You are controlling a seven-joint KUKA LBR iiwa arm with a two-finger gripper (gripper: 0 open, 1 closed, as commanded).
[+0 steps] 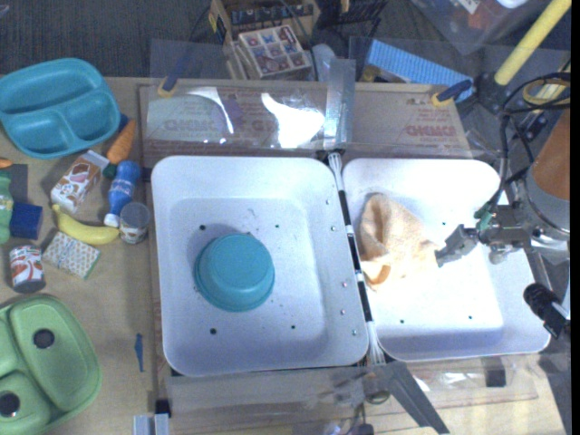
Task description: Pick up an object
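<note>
In the right bin (pixel 435 333), a crumpled tan cloth (pixel 391 234) lies against the left wall, with a small orange piece (pixel 378 275) touching its lower edge. The claw (pixel 450 247) hangs low over the bin floor just beside the cloth, which sits at its 9 o'clock; nothing shows between them and whether they touch is unclear. Whether the claw is open or closed cannot be told. In the left bin (pixel 181 198), at 9 o'clock well apart from the claw, rests an upturned teal bowl (pixel 235 271)
</note>
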